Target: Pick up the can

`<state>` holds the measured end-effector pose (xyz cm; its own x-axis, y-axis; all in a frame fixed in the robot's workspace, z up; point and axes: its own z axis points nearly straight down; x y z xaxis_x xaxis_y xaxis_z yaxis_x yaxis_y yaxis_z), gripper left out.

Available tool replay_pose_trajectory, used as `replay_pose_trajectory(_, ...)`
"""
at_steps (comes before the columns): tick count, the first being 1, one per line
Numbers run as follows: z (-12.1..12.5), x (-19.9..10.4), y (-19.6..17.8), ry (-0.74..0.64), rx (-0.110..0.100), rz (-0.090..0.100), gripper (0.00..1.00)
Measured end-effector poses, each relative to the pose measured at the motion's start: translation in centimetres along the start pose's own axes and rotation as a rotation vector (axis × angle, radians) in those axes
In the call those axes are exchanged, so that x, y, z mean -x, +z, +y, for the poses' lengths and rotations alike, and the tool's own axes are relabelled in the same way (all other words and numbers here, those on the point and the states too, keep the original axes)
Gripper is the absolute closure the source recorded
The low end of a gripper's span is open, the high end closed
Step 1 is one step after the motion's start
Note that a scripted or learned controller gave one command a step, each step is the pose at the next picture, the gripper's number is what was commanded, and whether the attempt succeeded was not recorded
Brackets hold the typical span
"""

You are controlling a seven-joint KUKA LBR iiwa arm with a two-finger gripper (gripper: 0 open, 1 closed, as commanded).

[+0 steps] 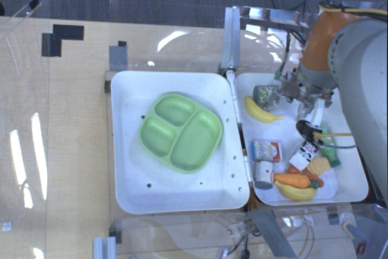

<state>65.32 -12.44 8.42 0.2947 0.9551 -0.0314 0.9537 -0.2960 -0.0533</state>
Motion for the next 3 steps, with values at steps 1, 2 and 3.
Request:
replay_pose_trajectory(1, -0.3, -0.4, 0.1, 0.271, -0.040, 0.017, 0.00)
replay_pose_trajectory(2, 0.0, -0.8, -1.2, 0.268, -0.019, 0.025, 1.00)
replay_pose_trajectory(3, -0.4, -0.3, -0.8, 0.271, -0.042, 0.016, 0.00)
